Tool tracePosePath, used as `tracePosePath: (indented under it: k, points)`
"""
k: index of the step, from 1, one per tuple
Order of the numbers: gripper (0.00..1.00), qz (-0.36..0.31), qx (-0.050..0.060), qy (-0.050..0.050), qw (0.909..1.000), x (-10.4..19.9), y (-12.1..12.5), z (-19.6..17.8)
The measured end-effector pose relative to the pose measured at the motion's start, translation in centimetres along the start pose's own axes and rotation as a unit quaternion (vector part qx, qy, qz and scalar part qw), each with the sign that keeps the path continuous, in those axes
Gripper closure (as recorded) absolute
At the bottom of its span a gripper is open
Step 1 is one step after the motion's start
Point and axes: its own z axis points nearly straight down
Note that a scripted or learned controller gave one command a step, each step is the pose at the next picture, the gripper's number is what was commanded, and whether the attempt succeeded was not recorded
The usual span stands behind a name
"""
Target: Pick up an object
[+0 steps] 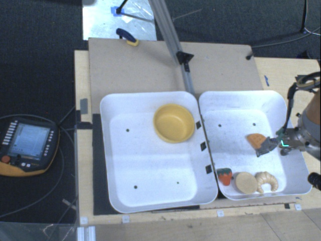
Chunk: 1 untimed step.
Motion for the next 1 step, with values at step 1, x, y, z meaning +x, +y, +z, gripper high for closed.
tracePosePath:
  k: [1]
  points:
    - [0.0, 0.0, 0.0, 0.0, 1.0, 0.0, 0.0, 0.0]
